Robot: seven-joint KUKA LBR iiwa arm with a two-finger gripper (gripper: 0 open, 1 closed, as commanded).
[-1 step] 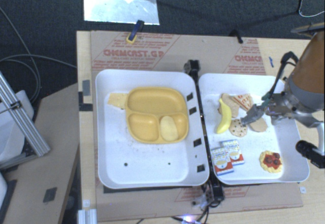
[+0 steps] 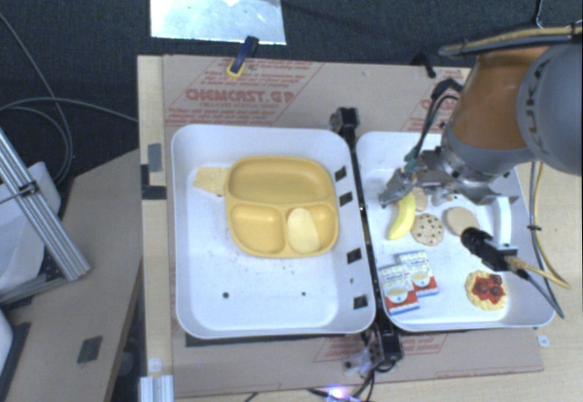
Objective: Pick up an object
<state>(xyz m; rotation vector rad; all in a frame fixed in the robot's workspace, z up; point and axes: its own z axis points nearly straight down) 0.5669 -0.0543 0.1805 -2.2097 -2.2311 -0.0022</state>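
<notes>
Nearest me, at the front of the right bin [image 2: 453, 304], two small cartons [image 2: 407, 280] are lying side by side, and a little red-topped tart [image 2: 485, 290] is sitting well apart from them toward the right wall. A step farther in, a speckled cookie [image 2: 426, 229] is resting just beside a banana [image 2: 401, 220], with a pale brown biscuit [image 2: 461, 219] lying near the cookie's other side.

The claw [image 2: 408, 186] is hanging right over the banana's far end (the likeliest thing to be picked, I'm guessing), close enough that I am not seeing a gap between them. Whether it is released or clenched, I cannot tell. Everything is lying flat on the bin floor, so the lift itself is not yet done: the reach looks made, while the grasp and the raise are left.

In the left bin [image 2: 264, 291], a yellow divided plate [image 2: 273, 180] is holding a pale oval lump [image 2: 304, 230] in its front right compartment, and a pale slice [image 2: 210, 180] is poking out from the plate's far left corner.

The grey and orange arm [image 2: 496, 104] is covering the far right of the right bin, so whatever is lying beneath it is staying hidden from me.
</notes>
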